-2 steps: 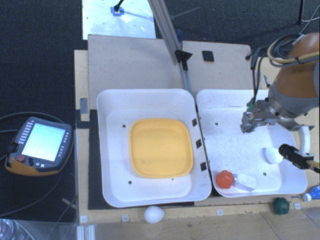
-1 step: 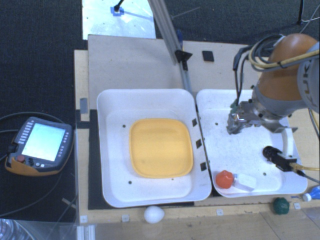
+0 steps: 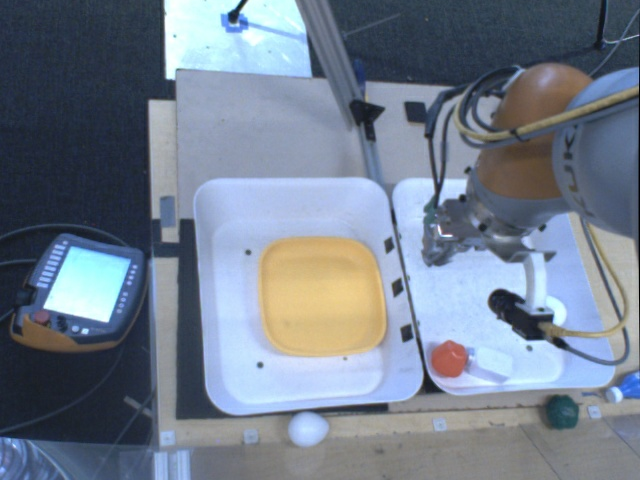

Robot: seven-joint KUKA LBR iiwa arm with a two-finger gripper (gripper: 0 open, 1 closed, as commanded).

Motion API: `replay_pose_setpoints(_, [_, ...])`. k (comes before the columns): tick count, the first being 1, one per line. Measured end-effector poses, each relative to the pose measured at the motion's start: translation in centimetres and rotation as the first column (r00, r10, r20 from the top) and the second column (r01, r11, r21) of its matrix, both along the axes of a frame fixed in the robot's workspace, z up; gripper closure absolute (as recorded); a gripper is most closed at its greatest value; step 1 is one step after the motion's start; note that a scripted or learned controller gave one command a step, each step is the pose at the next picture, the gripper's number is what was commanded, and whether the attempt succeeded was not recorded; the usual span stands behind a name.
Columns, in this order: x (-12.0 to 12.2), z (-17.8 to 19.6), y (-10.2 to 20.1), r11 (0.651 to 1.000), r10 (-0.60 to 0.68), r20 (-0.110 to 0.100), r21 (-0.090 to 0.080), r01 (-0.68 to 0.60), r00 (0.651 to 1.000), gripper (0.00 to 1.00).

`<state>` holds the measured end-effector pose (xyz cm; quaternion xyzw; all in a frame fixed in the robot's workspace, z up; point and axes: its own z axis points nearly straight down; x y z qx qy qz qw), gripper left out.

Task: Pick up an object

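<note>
A yellow square plate (image 3: 323, 294) lies flat in the left bin (image 3: 230, 268). In the right bin (image 3: 455, 303), near its front edge, lies a small clear bottle (image 3: 472, 362) with an orange-red cap, on its side. My gripper (image 3: 436, 251) hangs over the back left part of the right bin, close to the wall between the bins. It is well apart from the bottle, which lies toward the front. Nothing shows between the fingers.
A white egg-shaped object (image 3: 308, 429) and a dark green ball (image 3: 562, 411) rest on the bench in front of the bins. A teach pendant (image 3: 80, 290) sits at far left. A metal pole (image 3: 340, 63) slants behind the bins.
</note>
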<state>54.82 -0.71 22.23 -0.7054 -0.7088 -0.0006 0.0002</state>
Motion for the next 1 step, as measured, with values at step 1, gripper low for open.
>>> replay_pose_setpoints(1, [0.36,-0.62,5.69,1.0,0.001,0.0,0.0,-0.001,1.0,1.0])
